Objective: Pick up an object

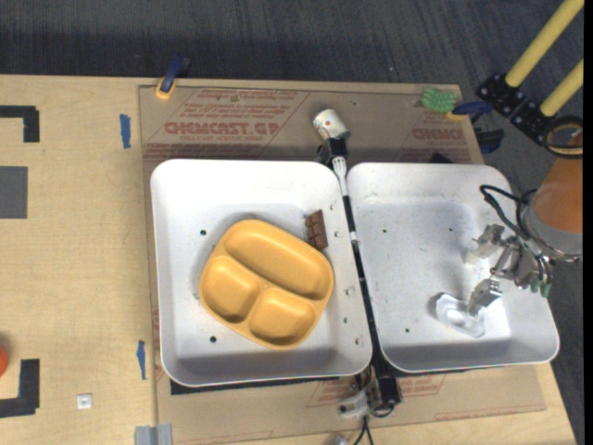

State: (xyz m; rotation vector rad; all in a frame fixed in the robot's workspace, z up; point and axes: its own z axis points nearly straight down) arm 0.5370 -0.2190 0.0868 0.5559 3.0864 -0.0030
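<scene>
The tool [484,297] hangs low in the right bin [408,248], right over a small clear thing [459,314]. It is hard to tell if the tool is open or holding anything. A yellow tray [267,282] lies in the left bin [185,211].

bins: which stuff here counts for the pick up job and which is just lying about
For the job:
- gripper, low in the right bin
- clear plastic piece, just below the gripper
- yellow divided tray in the left bin
- small brown block beside the tray

Just lying about:
- blue clamp and green clamp on the board
- yellow poles, top right
</scene>
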